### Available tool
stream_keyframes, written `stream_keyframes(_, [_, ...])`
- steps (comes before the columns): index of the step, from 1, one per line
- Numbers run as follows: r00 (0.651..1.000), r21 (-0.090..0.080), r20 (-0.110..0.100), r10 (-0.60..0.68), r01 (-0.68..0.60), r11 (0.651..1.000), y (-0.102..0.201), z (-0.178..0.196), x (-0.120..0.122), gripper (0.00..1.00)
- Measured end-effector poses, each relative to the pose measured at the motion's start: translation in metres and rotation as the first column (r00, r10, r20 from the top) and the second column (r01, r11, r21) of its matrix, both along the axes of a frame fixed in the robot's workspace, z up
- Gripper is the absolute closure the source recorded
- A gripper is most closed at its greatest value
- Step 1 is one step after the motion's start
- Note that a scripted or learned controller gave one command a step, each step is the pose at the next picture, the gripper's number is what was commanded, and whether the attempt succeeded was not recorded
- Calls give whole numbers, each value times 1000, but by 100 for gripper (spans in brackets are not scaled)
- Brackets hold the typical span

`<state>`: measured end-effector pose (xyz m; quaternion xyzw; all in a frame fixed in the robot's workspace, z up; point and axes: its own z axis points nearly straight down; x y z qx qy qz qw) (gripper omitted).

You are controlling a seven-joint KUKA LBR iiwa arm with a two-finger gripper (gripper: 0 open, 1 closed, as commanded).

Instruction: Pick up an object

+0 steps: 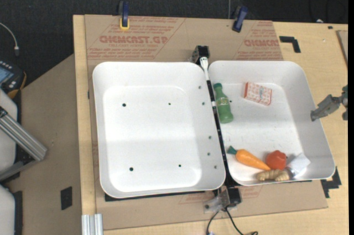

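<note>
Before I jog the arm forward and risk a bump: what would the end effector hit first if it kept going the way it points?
The end effector points left over the right bin's rim. Bare bin floor follows, then probably the green bottle; height is unclear, so it might pass over.

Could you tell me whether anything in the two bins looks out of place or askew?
Nothing looks spilled or damaged. The green bottle lies on its side against the right bin's left wall, and the carrot, tomato and ginger root crowd its near edge.
</note>
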<state>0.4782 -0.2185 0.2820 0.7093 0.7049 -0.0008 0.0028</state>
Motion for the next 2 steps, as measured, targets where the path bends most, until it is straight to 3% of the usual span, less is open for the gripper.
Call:
stream_keyframes(1, [1000,9,-9,10,-10,1000,37,-63,24,0])
stream_keyframes(2, [1000,4,-7,1,-1,1000,-8,-79,-1,0])
